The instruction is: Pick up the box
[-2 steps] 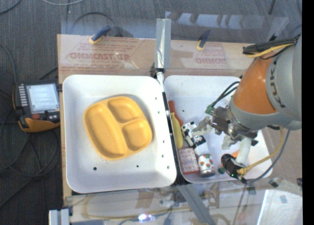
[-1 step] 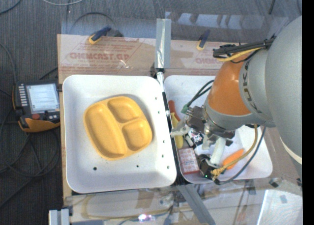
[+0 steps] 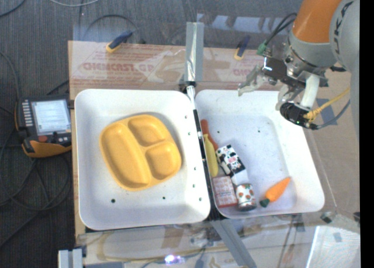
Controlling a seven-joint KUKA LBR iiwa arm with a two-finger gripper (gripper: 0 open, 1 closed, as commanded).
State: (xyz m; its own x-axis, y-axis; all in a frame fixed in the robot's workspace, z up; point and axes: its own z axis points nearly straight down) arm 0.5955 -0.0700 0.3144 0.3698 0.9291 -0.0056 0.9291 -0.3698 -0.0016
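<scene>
Nothing lifted yet: box (image 3: 224,191) lying in right bin (image 3: 304,170) beside can (image 3: 245,196). Gripper (image 3: 248,87) up at bin's far rim, well apart from box, jaw state unclear, nothing between. Approach, descent, grasp all left.

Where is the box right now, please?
In the camera view, the box lies near the right bin's front-left corner, beside the small can.

A yellow divided tray (image 3: 141,151) lies in the left bin (image 3: 87,202); a toy carrot (image 3: 276,191) rests in the right bin (image 3: 304,196).
</scene>
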